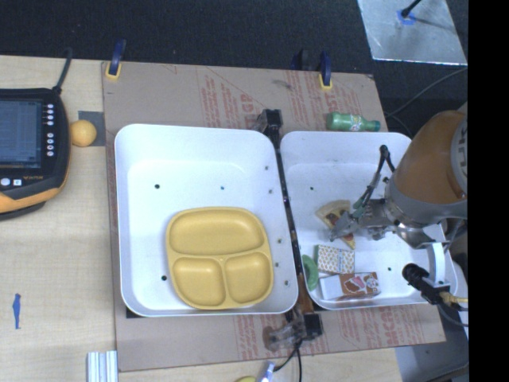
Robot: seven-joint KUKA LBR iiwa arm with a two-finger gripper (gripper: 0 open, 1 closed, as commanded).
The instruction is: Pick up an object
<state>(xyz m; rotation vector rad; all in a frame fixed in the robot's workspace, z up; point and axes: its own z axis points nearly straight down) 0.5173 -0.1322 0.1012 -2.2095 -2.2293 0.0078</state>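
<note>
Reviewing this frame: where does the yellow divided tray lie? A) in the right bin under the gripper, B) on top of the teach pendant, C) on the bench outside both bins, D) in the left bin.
D: the yellow divided tray lies flat on the floor of the left bin, toward its near side, while the gripper works over the right bin.
</note>
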